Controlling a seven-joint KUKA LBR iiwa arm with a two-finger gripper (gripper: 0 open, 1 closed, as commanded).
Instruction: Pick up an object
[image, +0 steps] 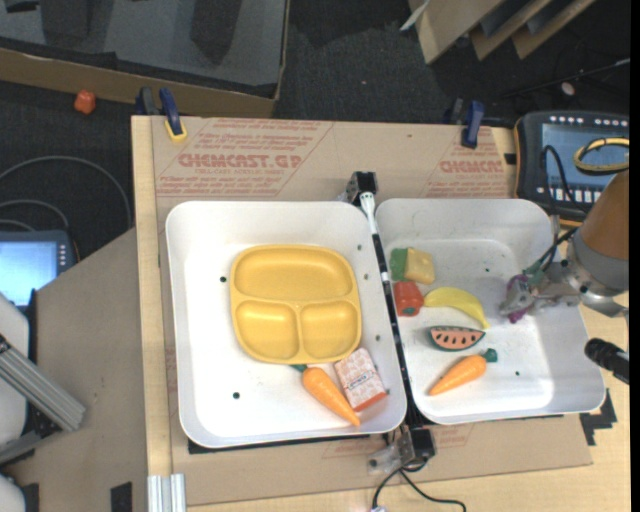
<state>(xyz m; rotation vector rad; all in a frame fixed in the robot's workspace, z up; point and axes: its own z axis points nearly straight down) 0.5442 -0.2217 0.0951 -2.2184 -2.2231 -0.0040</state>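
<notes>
Two-finger gripper (519, 297) low over the right shallow white bin (470, 222), near its right wall; open or shut, cannot tell. Just left of it: curved yellow toy banana (455, 302). Lower left: toy watermelon slice (456, 338), then orange toy carrot (459, 374). Farther left: small red toy piece (407, 298). Well left: yellow three-compartment plastic plate (295, 303).

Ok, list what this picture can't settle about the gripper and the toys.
- Gripper: blurred and small in the camera view; its grip state is unreadable.
- Left carrot: its top is tucked under the yellow tray.
- Small box: its print is too small to read.
</notes>
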